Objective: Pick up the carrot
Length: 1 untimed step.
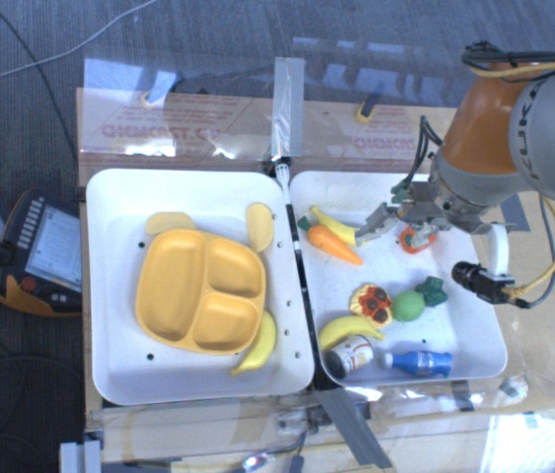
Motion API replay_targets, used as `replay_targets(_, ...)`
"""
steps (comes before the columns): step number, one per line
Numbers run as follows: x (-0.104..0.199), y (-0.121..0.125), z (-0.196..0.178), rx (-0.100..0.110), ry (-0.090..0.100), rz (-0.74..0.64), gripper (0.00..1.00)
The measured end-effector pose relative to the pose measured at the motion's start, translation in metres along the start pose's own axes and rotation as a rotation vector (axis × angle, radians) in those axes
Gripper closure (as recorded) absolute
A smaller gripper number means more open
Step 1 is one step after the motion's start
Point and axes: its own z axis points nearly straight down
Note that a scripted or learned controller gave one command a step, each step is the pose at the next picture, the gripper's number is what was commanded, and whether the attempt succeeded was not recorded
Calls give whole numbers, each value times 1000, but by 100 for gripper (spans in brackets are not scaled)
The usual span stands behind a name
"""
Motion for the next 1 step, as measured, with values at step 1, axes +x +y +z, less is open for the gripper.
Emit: replay_targets(1, 22, 27, 83, 0, -1, -106, 0)
